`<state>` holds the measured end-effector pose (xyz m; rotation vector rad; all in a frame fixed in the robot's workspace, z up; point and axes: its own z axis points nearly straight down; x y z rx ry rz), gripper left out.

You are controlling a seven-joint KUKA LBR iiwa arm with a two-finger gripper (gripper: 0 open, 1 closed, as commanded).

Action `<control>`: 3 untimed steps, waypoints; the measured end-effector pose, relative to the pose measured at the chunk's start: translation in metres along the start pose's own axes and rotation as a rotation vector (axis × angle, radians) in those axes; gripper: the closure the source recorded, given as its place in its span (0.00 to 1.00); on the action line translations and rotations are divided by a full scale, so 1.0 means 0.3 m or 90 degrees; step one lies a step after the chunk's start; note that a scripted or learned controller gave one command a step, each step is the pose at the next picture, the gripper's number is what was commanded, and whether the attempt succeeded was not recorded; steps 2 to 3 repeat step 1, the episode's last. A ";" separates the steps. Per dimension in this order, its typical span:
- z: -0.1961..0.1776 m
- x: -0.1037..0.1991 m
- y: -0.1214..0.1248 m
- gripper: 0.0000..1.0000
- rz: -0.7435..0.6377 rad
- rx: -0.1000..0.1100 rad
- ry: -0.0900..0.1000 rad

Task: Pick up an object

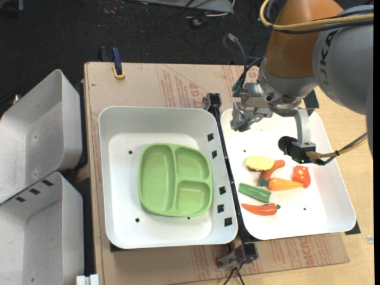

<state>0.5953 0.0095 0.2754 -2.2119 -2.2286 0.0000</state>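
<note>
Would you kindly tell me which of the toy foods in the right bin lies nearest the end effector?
The yellow toy slice: it lies uppermost in the cluster, closest below the end effector, while the green, orange and red pieces sit farther down.

Two shallow white bins were counted on the table [95, 159]: the left bin [113, 177] and the right bin [332, 212]. One green divided tray [176, 180], with three compartments, was seen in the left bin. Five toy food pieces were counted in the right bin: one yellow slice [259, 162], one orange carrot [285, 184], one red pepper piece [301, 175], one green piece [254, 191] and one red chili [259, 208].
</note>
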 end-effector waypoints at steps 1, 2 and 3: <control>0.071 0.173 -0.018 1.00 0.001 0.001 0.000; 0.071 0.173 -0.018 1.00 0.001 0.001 0.000; 0.071 0.173 -0.018 1.00 0.001 0.001 0.000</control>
